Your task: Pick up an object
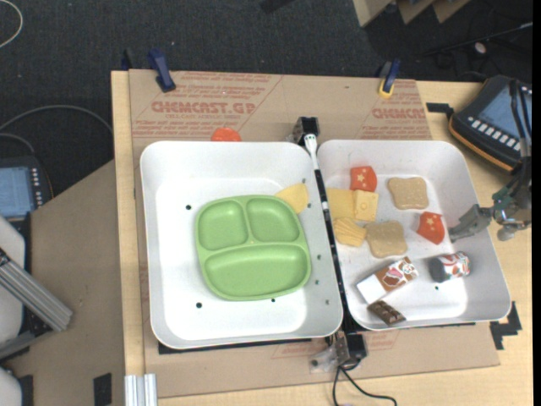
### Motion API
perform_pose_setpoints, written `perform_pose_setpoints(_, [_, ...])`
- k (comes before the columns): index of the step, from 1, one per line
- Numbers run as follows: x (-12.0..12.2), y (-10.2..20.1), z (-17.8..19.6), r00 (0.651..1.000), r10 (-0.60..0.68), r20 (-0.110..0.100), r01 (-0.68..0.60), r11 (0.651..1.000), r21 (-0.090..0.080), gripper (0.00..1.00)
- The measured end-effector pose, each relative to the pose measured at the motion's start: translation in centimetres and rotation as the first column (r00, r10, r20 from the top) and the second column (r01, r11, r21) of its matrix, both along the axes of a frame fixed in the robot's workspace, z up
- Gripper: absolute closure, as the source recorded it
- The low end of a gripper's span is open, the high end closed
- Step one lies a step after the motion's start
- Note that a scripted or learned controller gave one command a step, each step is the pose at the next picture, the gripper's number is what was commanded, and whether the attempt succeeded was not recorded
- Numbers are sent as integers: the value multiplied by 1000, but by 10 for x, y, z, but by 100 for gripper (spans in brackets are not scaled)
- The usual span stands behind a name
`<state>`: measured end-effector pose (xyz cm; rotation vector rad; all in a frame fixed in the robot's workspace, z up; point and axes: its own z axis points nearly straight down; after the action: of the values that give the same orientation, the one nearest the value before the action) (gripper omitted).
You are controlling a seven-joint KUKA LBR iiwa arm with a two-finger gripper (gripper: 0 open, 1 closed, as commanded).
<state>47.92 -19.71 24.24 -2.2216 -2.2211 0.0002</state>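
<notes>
tool (478, 219) hovers at right bin (473, 163) edge, near red piece (431, 226).

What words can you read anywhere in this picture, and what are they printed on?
"CHEMCAST GP": red print, on the brown board behind the left bin.
The same red print repeats behind the right bin; too blurred to read.
Snack wrapper: markings too small to read.
Handheld screen: too blurred to read.

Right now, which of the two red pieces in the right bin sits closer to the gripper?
The red piece near the bin's right side, just left of the gripper. The other red piece lies farther left, beside the yellow cheese slices.
</notes>
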Motion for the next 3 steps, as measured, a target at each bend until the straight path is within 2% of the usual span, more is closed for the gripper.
perform_pose_setpoints(1, [4, 54, -125, 1000, 4, -8, -4, 1000, 6, 0])
perform_pose_setpoints(2, [5, 106, -160, 1000, 5, -5, -5, 1000, 4, 0])
perform_pose_setpoints(3, [83, 50, -157, 1000, 2, 7, -2, 1000, -2, 0])
